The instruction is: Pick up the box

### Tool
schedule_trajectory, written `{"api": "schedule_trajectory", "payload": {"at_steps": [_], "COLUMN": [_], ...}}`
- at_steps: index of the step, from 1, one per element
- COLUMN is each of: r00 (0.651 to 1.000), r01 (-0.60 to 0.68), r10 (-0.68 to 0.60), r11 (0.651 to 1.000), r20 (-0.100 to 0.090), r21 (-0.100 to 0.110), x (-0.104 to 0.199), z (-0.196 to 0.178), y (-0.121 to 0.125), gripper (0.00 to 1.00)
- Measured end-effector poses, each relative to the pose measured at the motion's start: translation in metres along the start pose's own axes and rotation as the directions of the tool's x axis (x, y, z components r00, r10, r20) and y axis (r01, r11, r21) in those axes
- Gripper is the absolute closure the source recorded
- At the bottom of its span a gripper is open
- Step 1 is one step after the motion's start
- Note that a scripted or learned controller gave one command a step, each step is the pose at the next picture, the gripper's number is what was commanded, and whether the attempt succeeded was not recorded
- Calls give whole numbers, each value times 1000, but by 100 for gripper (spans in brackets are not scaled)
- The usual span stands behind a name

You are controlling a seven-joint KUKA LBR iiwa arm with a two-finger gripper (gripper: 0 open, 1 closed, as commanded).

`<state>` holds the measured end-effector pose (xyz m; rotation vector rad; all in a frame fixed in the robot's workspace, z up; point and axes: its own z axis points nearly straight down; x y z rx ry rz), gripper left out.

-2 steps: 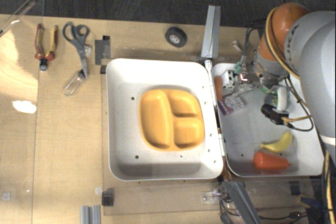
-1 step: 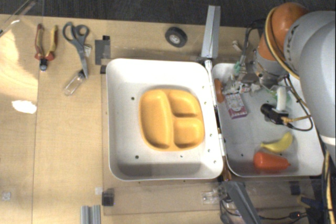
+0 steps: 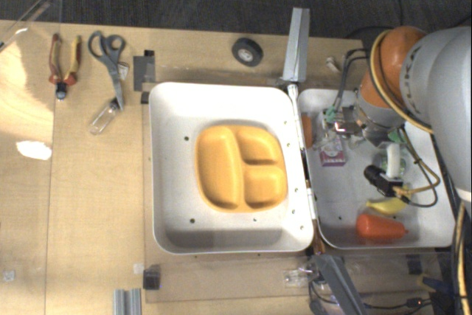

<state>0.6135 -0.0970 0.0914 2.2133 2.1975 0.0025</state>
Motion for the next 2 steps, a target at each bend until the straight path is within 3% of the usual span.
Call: {"api": "schedule_trajectory", "payload": {"at_steps": [1,2], "r00": [1000,995], "r01": [8,95], "r10": [-8,-95], "r11": [1000,995], "r20": [-7,-16], "r21": [-1,8], "x": [6,45], "z": [-10,-96], "y": [2,-6], "gripper": [100,100]}}
